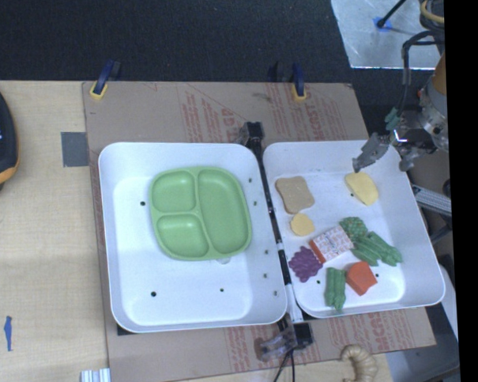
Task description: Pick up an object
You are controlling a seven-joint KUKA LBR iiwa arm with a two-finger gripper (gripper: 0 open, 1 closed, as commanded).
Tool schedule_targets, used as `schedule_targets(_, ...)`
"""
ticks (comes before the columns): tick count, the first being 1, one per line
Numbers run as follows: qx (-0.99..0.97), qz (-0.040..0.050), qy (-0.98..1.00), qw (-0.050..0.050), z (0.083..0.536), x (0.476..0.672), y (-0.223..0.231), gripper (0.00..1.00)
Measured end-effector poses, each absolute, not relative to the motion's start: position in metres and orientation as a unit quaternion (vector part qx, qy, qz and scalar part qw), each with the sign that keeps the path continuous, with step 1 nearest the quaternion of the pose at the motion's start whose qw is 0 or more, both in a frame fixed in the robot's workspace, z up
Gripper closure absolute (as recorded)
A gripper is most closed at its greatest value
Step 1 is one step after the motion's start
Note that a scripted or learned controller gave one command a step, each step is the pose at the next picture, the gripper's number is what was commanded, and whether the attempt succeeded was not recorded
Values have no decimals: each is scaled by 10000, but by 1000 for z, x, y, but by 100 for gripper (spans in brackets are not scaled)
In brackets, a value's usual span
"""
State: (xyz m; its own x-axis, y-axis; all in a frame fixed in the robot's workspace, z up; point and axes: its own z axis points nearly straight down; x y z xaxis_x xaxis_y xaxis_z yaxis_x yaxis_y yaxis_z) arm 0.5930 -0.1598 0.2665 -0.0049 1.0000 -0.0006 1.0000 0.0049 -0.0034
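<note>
Two shallow white bins sit side by side on the cardboard-covered bench [219,108]. The left bin [133,294] holds a green divided plate [200,212], three compartments, lying flat near its middle. The right bin [419,249] carries all the small pieces.

My arm [433,106] comes in from the right edge, above the far right corner of the right bin. My gripper [386,151] hangs over that corner, one grey finger pointing down and left toward a pale yellow piece [364,188]. The finger tip sits just beside that piece's upper edge; I cannot tell whether it touches. I see nothing between my fingers, and how wide they stand I cannot tell from this angle.

The rest of the right bin, by size: a tan bread slice [294,193] near the bin's left wall, green leafy vegetables [369,242], a red-and-white packet [330,242], a green pod [335,288], an orange-red block [361,277], a purple grape cluster [305,262], and a small yellow round [302,224] just below the bread.
</note>
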Motion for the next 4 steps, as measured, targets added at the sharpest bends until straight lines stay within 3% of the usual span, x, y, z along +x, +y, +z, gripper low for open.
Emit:
schedule_targets(1, -7064, 45, -7078, 50, 109, 583, -212, 0)
schedule_targets(3, -7045, 17, -7097, 30, 91, 531, -159, 0)
schedule_targets(4, -7049, -2, -7093, -18, 93, 586, -194, 0)
